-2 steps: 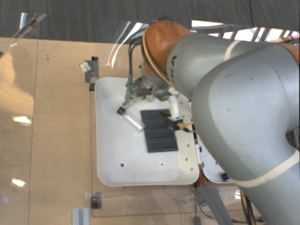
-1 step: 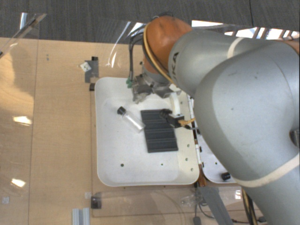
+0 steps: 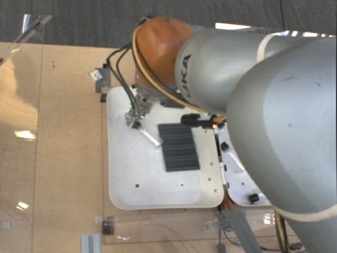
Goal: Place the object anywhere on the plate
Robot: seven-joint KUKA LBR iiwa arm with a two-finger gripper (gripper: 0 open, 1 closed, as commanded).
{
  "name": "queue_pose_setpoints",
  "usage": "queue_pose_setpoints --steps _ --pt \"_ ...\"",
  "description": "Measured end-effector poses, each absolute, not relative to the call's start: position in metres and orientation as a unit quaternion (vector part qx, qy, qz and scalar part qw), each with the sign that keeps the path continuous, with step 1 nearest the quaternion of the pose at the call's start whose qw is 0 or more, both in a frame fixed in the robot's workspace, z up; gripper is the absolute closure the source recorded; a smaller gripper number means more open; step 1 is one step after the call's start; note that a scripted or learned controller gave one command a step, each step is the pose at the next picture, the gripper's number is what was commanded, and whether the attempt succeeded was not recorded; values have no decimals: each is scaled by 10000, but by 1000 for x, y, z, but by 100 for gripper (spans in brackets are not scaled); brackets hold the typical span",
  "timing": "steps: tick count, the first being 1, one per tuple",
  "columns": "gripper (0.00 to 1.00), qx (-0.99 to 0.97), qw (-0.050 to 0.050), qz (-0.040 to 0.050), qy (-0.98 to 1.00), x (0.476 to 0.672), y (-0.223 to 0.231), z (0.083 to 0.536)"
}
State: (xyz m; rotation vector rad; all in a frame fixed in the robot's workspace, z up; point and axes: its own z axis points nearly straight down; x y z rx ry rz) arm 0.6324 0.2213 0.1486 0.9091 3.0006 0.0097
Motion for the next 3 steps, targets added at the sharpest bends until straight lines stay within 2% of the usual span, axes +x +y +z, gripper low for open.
queue_pose_setpoints --steps 1,2,3 --pt "100 4837 37 45 8752 645 236 90" --pt "100 2988 52 34 9543 669 209 90" --pt "100 1210 62 54 9926 592 238 92"
